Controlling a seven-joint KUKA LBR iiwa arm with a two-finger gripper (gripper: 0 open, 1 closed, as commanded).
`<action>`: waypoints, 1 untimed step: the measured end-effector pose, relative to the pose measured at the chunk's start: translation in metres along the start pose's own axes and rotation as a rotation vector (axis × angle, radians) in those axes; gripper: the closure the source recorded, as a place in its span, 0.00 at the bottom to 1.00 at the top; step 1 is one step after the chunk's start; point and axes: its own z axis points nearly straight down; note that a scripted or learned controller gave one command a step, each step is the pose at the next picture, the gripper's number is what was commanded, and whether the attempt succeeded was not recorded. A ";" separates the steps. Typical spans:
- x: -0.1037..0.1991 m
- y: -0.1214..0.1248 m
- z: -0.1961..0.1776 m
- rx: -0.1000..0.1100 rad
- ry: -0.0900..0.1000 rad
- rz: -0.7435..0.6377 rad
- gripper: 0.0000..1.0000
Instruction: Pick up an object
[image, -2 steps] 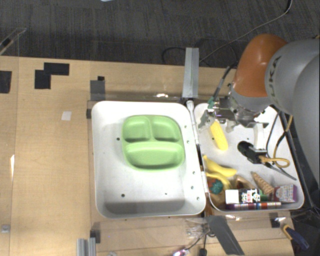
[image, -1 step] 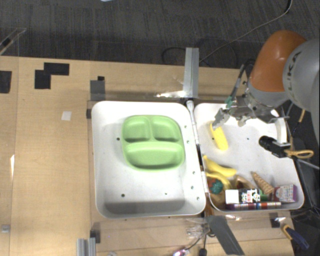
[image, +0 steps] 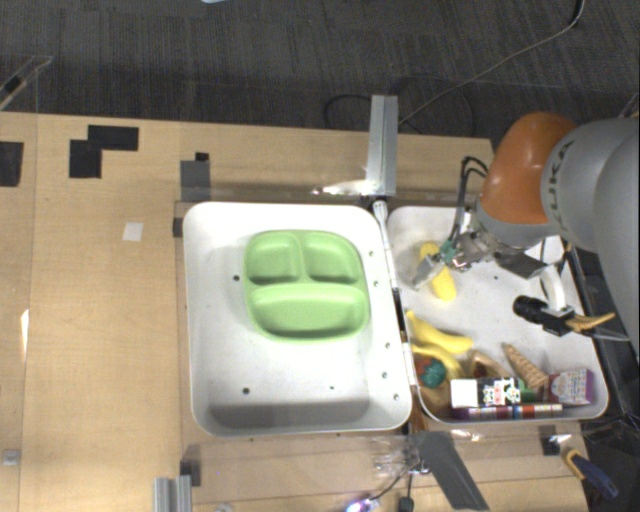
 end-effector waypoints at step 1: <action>0.001 0.004 -0.013 -0.008 0.001 0.000 1.00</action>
